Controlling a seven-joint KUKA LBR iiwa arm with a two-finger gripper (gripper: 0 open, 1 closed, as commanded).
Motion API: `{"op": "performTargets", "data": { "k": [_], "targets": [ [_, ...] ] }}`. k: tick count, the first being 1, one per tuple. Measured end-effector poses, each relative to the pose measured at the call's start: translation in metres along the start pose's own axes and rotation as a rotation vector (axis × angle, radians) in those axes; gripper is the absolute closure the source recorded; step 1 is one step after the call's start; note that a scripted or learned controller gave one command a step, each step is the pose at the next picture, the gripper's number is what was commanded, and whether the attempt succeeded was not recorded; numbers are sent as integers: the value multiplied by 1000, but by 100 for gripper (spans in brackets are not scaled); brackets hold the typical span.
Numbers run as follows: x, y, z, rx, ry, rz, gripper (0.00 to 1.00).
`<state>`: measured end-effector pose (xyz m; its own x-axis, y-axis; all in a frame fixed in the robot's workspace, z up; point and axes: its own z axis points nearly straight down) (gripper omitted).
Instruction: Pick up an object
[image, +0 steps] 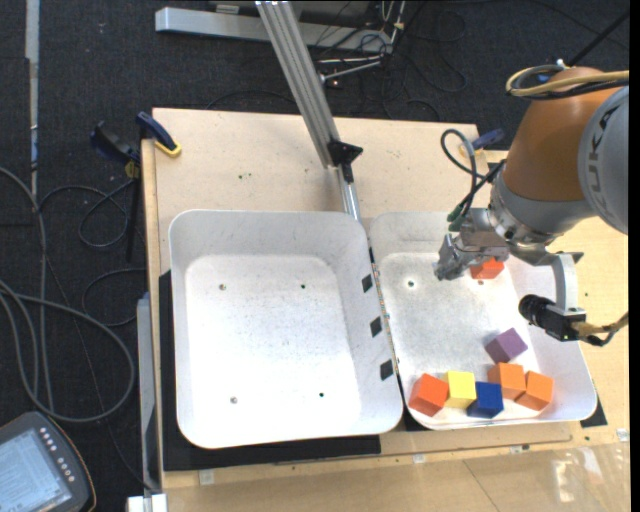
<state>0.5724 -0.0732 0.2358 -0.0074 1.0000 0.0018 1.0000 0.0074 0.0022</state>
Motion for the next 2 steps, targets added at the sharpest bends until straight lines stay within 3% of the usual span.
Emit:
{"op": "performTargets", "data": {
  "k": [2],
  "targets": [
    [97,-8,-10,3,0,0,100]
  ]
}}
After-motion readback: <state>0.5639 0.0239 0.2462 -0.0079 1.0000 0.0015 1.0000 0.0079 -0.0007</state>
